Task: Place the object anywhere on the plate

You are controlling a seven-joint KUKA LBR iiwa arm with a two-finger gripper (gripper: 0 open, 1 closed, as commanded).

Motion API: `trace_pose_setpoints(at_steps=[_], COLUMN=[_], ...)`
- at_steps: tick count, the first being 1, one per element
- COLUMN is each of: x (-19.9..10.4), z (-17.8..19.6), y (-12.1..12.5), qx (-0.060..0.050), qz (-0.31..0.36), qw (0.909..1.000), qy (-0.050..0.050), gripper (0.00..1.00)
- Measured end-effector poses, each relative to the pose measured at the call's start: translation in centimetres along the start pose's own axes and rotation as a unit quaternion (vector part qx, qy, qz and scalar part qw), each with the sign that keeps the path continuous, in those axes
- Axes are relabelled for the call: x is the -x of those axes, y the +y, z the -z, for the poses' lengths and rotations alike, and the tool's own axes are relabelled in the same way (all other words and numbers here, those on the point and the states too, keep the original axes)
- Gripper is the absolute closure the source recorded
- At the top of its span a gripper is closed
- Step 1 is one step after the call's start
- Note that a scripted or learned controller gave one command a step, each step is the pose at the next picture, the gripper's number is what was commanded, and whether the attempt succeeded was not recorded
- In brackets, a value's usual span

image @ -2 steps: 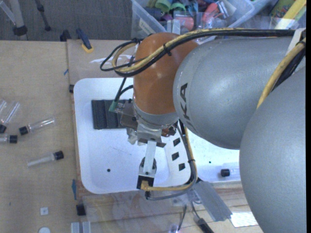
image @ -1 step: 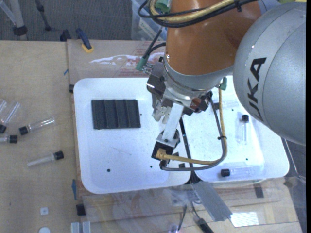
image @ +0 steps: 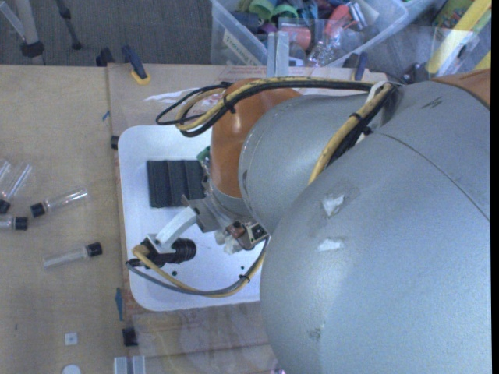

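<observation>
A dark grey ribbed rectangular block [image: 175,182] lies flat in the upper left part of the white bin [image: 140,154]. My arm, grey with its orange band [image: 230,142], covers most of the bin and everything to its right. My gripper's wrist assembly [image: 228,231] hangs over the bin's middle, just right of and below the block. A sliver of something green [image: 204,156] peeks out at the arm's edge beside the block. Whatever lies under the arm is hidden.
Yellow and black cables [image: 183,283] loop over the bin's lower part, ending in a black plug [image: 182,251]. Several clear tubes with black caps [image: 62,201] lie on the wooden bench at left. A clear tub of colourful items [image: 308,14] stands at the back.
</observation>
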State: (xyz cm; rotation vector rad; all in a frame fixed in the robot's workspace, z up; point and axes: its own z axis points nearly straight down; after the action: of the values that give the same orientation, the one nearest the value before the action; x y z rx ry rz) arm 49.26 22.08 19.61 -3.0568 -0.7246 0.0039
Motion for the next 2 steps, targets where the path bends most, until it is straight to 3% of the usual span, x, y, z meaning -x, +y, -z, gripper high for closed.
trace_pose_setpoints(at_steps=[1,2], x=[-0.9,-1.9], z=[5.2,20.3], y=[1.4,0.4], qx=[0.000,0.000], qz=[0.213,0.201], qw=[0.9771,0.9796], qy=[0.000,0.000], gripper=[1.00,1.00])
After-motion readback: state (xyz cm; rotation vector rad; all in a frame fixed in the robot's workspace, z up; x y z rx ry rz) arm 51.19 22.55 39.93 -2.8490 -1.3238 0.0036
